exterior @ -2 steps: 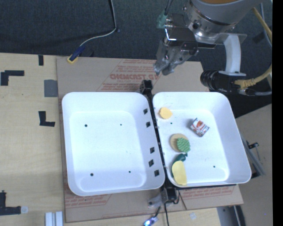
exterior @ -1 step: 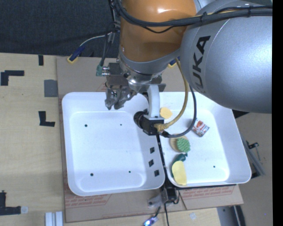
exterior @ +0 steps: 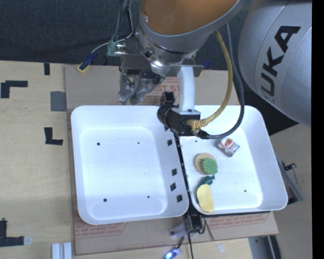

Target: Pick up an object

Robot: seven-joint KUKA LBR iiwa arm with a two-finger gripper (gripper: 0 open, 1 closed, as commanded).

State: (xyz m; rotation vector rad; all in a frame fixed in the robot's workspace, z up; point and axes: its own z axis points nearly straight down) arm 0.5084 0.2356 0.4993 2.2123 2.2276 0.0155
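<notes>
The gripper [exterior: 132, 93] hangs past the far edge of the left bin [exterior: 81, 152], over the cardboard sheet [exterior: 96, 86] under both bins, w/ nothing seen betw. it and the board; can't tell whether it's apart or together, since the metal parts blur into one dark cluster under the wrist. The things to pick all lie in the right bin [exterior: 263, 152], well apart from the gripper and on the other side of the divider where the two bins meet. Nearest the near edge is a yellow piece [exterior: 205, 198], lying flat, w/ a small dark-green bit [exterior: 207, 180] touching its far end. Just beyond that sits a tan round object [exterior: 202, 161] w/ a green knobbly disc [exterior: 209, 165] overlapping its near-right side; can't tell if these are one item or two. Further right and toward the far wall lies a small red-and-white item [exterior: 229, 146], tilted, markings too small to read. Arm's orange band [exterior: 187, 15] and grey body [exterior: 283, 55] fill the top and are cut off by the top and right borders. A white bracket [exterior: 186, 91] and black fitting [exterior: 174, 120] w/ a tan hose [exterior: 228, 91] hang over the divider, hiding part of the right bin's far-left corner.
</notes>
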